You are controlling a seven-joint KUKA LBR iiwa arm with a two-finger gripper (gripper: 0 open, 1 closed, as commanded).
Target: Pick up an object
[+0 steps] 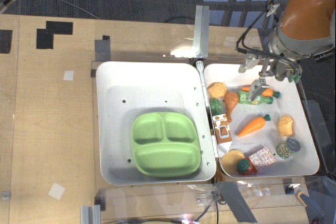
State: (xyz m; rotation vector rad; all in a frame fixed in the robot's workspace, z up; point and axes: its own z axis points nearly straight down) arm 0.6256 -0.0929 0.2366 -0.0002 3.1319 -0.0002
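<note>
Gripper (257,91): low over a toy carrot (255,96) near the right bin's (310,165) far edge, placed to grab it (finger state: cannot tell).
Plate (166,143): left bin.

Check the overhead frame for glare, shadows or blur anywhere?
Camera view: bright glare patch on the bench behind the left bin; soft shadow under the green tray; small toys around the pincer look soft, details hard to read; the carrot is reasonably sharp.

The arm (307,13) is a rounded orange band over grey metal (black cables looping alongside).
</note>
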